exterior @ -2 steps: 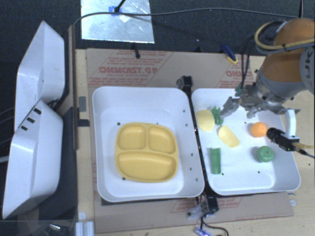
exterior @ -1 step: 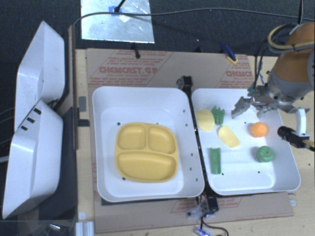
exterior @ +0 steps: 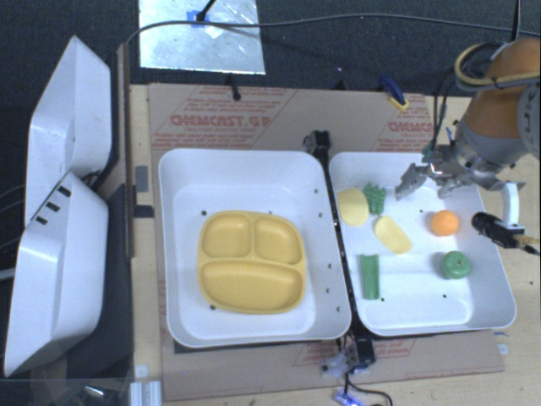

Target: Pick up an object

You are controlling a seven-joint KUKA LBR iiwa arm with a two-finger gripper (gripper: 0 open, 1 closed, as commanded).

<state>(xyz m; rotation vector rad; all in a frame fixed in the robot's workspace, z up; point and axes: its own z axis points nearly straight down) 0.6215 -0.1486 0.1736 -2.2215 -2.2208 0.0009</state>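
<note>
Two white bins are sitting side by side on the counter [exterior: 254, 108]. The left bin [exterior: 182, 227] is holding a yellow divided tray [exterior: 251, 260]. The right bin [exterior: 482, 303] is holding six objects: two pale yellow pieces, one [exterior: 352, 206] just beside a small green leafy item [exterior: 374, 197] and the other [exterior: 392, 234] lower down, a green stick [exterior: 369, 276] near the bin's left wall, an orange ball [exterior: 445, 222], and a round green item [exterior: 456, 265] below it. The pincer [exterior: 429, 180] is hovering over the upper part of the right bin, its fingers spread apart and gripping nothing, near the leafy item and apart from the ball.
</note>
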